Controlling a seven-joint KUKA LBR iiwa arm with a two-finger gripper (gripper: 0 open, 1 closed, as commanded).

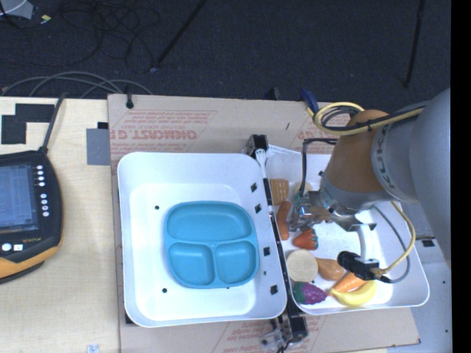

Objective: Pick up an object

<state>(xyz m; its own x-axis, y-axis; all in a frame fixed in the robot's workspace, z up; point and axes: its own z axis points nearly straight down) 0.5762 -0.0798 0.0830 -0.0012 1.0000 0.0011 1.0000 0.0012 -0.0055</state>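
The claw [303, 215] was poised directly above the red strawberry [305, 238]; whether it gripped anything could not be told.

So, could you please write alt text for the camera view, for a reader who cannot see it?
A grey robot arm with an orange band reaches from the right, its gripper low over toy food in the right white bin. The left white bin holds a blue divided tray. A handheld control tablet lies at the far left.
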